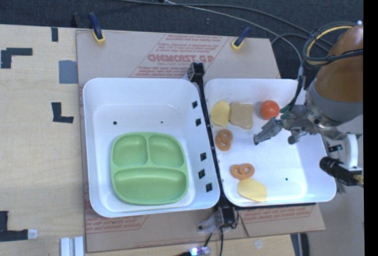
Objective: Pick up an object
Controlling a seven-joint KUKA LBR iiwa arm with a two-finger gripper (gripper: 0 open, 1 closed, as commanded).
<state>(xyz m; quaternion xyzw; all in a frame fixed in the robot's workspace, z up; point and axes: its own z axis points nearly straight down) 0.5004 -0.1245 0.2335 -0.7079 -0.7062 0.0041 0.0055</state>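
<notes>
Nearest the lens, at the front edge of the right-hand shallow white bin (307, 193): a pale yellow wedge-shaped piece of toy food (252, 190), flat on the floor. Just behind it, touching or nearly so, an orange pretzel-shaped piece (241, 171). Further back, a second brown-orange pretzel ring (223, 140) close to the divider. Along the back of the same bin, in a row: a yellow rounded piece (220, 112), a tan square slab like a slice of bread (241, 115) touching it, then a small red ball like a tomato (270, 109) a little apart.

In the left-hand white bin (94, 131): a green plastic plate with three compartments (149, 167), nothing on it.

Reaching in from the right, the grey arm with its orange band (348, 42), two-finger gripper (277, 131) low over the middle of the right bin. Fingers spread apart, one dark finger (266, 132) pointing left, the other (293, 135) shorter in this view; nothing between them. Height above the bin floor hard to judge from this slant, possibly just clear of it.

Closest candidate: the red ball, just behind and slightly left of the fingertips, with no long axis to align to. Tan slab next, further left. Pretzels and wedge toward the front, well apart from the tips.
</notes>
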